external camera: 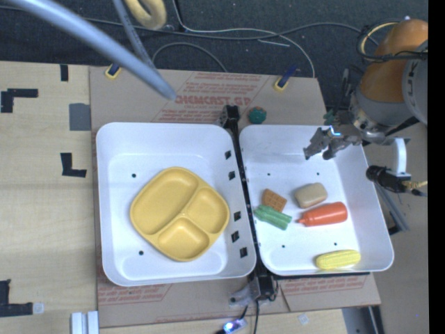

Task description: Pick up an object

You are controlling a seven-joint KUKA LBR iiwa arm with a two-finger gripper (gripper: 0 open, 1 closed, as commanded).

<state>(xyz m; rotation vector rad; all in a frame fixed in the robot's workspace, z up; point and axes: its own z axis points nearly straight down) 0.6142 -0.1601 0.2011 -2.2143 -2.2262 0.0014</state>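
Observation:
The right bin holds several toy foods: a tan bread roll, a red-orange carrot, a green pea pod, a small brown waffle piece and a yellow corn cob near the front rim. My gripper hangs over the far right part of this bin, above and behind the roll, its dark fingers spread with nothing between them. The arm's orange band is at the upper right.
The left bin carries a yellow divided plate. A small teal object lies on the cardboard just behind the bins. Cables run across the back of the bench, and a grey pole slants across the upper left.

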